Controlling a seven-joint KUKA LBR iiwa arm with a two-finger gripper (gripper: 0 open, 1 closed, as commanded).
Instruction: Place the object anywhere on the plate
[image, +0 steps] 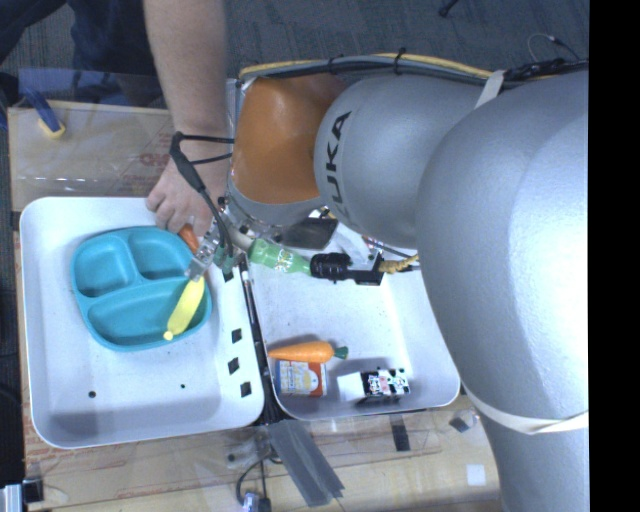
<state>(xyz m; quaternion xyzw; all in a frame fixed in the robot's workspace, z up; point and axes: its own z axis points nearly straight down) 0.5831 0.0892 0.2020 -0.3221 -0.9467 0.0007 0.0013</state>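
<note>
Blue divided plate (125, 290) in the left white bin (120, 400) carries a yellow banana (186, 305) on its right edge, under the grey arm's hand (212, 250).
The hand's grip cannot be made out; the banana's upper end lies just below it. A person's hand (180, 205) rests at the plate's far rim. The right bin (420, 340) holds a carrot (303, 351), a small carton (298, 378), a small box (375, 384) and a green bottle (275, 258).

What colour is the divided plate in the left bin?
The plate is bright blue, seen clearly in the camera view.
</note>
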